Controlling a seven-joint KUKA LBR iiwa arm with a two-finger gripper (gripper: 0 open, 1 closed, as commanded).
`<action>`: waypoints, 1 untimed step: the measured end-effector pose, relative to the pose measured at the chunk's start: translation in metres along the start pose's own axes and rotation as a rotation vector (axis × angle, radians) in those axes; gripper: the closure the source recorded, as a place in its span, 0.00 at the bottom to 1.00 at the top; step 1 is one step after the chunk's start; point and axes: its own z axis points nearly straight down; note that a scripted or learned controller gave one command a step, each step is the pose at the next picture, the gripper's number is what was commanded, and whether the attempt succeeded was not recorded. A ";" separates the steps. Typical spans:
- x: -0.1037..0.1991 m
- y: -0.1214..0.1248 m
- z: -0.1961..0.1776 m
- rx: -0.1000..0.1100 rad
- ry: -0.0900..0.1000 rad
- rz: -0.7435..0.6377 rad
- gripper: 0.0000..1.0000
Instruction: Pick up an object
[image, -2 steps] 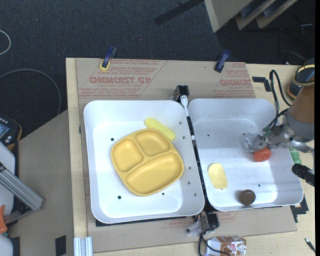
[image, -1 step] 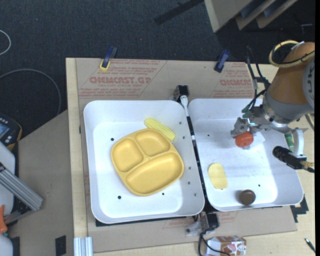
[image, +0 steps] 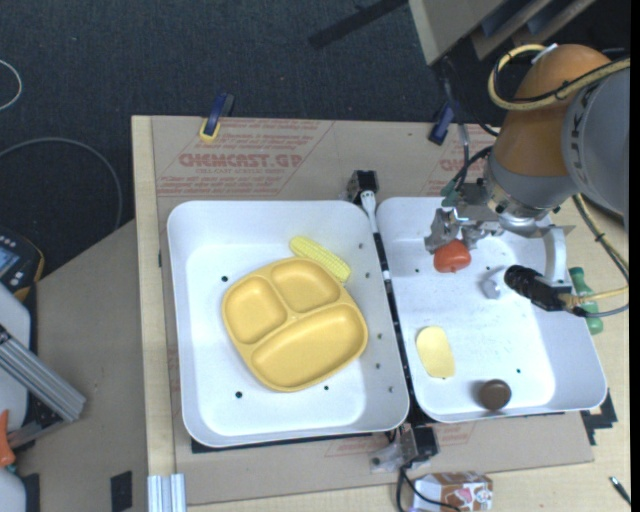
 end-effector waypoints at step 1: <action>0.075 0.008 0.003 0.003 0.000 0.001 1.00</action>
